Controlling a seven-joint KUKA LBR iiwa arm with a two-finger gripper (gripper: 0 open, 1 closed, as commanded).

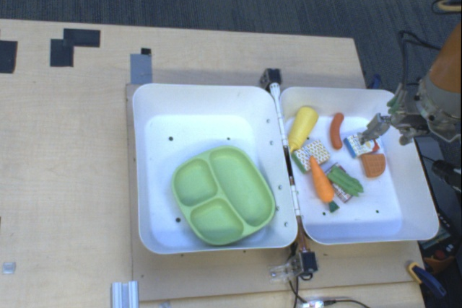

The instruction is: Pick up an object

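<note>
Pincer hangs over right bin, just above blue-white packet; brown piece lies just beyond. Cannot tell its state. One arm, so packet is likeliest target.

No readable text, labels, brands, numbers or signs. The small blue-and-white packet in the right bin has printing on it, too blurred and small to read. The checkered packet shows a red-and-white pattern, no letters legible. The dark packet near the carrot has a striped edge, nothing readable. Black square marks on the counter are plain shapes, not characters. The green divided plate in the left bin carries no marking.
</note>
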